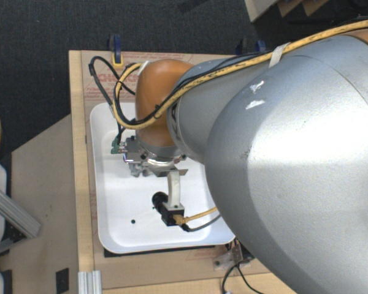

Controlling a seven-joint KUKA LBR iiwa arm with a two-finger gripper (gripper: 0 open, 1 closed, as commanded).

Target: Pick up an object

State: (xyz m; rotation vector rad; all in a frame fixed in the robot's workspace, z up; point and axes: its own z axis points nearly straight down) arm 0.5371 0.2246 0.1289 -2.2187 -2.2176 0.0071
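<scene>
From my seat, the big grey arm (294, 152) blocks most of the bench. It comes in from the right and covers everything on that side, so I can see just one shallow white plastic bin (104, 164), the left one, and only about half of its floor. The rounded orange band (154, 100) above the wrist sits over the far half of that bin. A yellow cable (233, 63) runs along the arm and loops round the band beside a thinner black cable (98, 72).

Below the band is the metal gripper (150, 163), low over the middle of the bin. The wrist hides it from above, and I cannot tell whether it is open or clamped, or whether anything sits in it. A pale bracket (173, 188) juts toward me from it, ending in a black block (165, 210) with another yellow lead plugged in.

The only loose thing I can make out is a small dark speck (133, 221) on the near part of the bin floor. It lies apart from the gripper, nearer me and to the left of the black block, and is too small to identify.

Two blue clamps (115, 45) grip the far edge of the wooden bench (80, 164).
</scene>
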